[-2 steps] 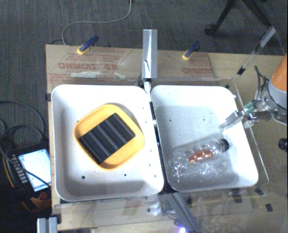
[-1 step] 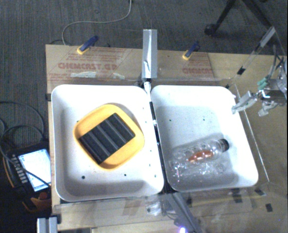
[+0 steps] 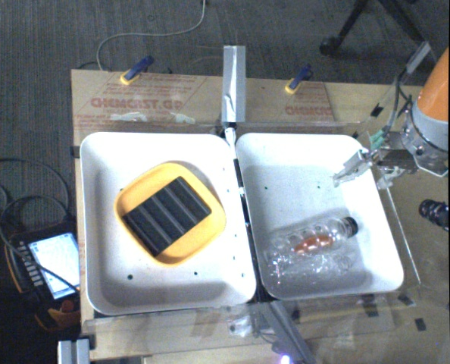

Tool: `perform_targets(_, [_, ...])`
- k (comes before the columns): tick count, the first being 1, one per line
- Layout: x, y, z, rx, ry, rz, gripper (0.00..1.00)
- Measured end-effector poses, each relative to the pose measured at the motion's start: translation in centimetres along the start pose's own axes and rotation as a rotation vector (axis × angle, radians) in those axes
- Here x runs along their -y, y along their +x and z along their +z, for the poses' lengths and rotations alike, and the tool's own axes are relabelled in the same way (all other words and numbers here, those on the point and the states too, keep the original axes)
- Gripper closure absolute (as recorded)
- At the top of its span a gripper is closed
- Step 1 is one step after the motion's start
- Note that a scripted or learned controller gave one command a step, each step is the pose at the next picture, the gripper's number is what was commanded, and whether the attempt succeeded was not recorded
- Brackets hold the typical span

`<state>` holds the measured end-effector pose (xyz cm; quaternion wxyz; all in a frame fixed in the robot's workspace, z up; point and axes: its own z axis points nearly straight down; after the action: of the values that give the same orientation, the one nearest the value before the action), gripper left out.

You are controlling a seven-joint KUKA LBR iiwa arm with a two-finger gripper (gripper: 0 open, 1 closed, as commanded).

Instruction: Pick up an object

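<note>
A yellow, rounded-square object with a black ribbed top [image 3: 170,212] lies in the left bin [image 3: 104,158]. A clear plastic bottle [image 3: 312,243] with a black cap and something orange inside lies on its side near the front of the right bin [image 3: 285,154]. My gripper [image 3: 366,172] hangs over the right bin's right rim, behind and to the right of the bottle. It is open, with nothing between its fingers [image 3: 347,171].
The two bins touch along a centre ridge [image 3: 239,196]. A metal strip [image 3: 232,86] stands behind them on the cardboard-covered bench, with two blue-and-yellow clamps [image 3: 136,70] at its back edge. A tablet [image 3: 51,260] lies on the floor at left.
</note>
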<state>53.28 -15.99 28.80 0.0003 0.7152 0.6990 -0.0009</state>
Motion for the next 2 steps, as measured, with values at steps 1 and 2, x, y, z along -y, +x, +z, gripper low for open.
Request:
perform_targets(1, [-1.2,-2.5,2.7,0.001,0.000,-0.301,0.00])
perform_targets(2, [3.5,4.0,9.2,-0.003,0.000,-0.466,0.00])
